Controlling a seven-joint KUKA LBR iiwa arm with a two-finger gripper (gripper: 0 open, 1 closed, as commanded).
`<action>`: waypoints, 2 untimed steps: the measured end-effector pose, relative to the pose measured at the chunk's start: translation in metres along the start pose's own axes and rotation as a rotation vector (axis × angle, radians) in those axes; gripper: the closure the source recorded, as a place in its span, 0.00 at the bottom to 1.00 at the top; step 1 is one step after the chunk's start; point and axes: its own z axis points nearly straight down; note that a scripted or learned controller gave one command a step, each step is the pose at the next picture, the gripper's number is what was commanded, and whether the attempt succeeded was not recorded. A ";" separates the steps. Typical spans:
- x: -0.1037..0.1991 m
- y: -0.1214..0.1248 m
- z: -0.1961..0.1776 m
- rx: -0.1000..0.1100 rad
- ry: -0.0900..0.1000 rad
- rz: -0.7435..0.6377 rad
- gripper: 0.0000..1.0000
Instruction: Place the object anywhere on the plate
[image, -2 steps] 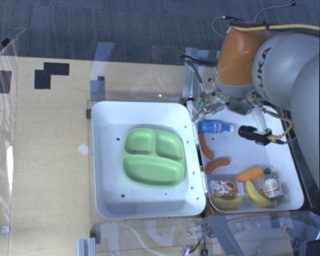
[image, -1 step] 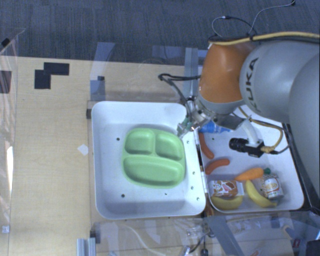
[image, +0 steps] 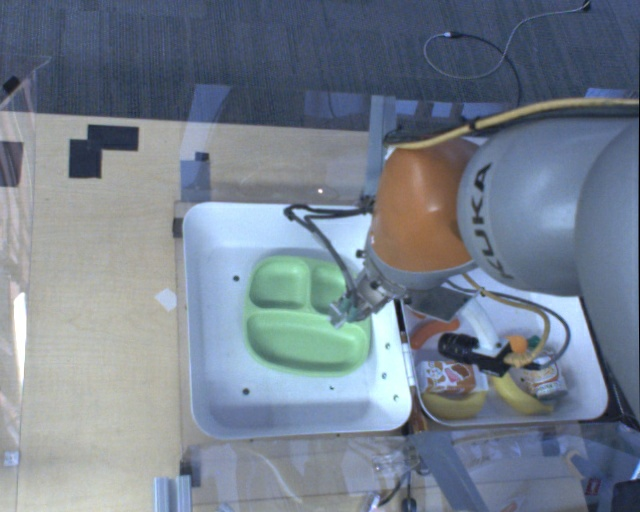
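gripper (image: 347, 308) low over green divided plate (image: 300, 315) in left bin (image: 215, 330) | can't tell if closed or carrying anything | advice: release only above a compartment, away from the rim

Matt green plastic plate (image: 300, 335) in a smooth white plastic bin (image: 215, 330).

The pale wooden bench (image: 100, 330) carries two shallow white bins side by side. The left bin (image: 215, 400) sits near the middle of the view; the right bin (image: 590, 400) touches it at its three o'clock side. Black angular marks (image: 100, 148) lie on the bench toward ten o'clock from the left bin.
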 end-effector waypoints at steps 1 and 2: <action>-0.006 0.004 -0.015 0.000 -0.001 -0.143 1.00; 0.087 0.031 -0.025 -0.001 0.000 -0.039 1.00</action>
